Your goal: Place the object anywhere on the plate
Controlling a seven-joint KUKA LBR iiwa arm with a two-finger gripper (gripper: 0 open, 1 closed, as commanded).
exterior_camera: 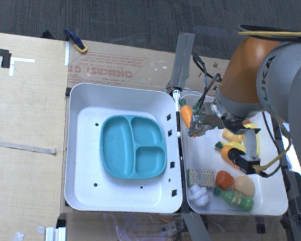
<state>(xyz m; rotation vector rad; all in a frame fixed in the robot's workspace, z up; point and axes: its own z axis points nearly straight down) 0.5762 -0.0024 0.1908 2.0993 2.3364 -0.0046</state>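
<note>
**Op:** Green bottle (pixel 234 199) sits nearest the lens, front of the right bin (pixel 269 208), beside the tomato (pixel 224 179) and egg (pixel 244 185). Where are you?

**Arm:** My gripper (pixel 196 126) is low at the right bin's left wall, just beside the carrot (pixel 185 115). Can't tell whether I'm clenched or released; my own wrist blocks the view. Nothing visibly in my grasp.

**Op:** Target?

**Arm:** Blue plate (pixel 134 147), centre of the left bin (pixel 75 189), nothing on it. The carrot looks like the pick.

**Op:** Risks?

**Arm:** The carrot lies against the wall, so I could hit the rim or just nudge it. It tapers and may slip out. The loose cables (pixel 209 86) could snag on the way across.
</note>
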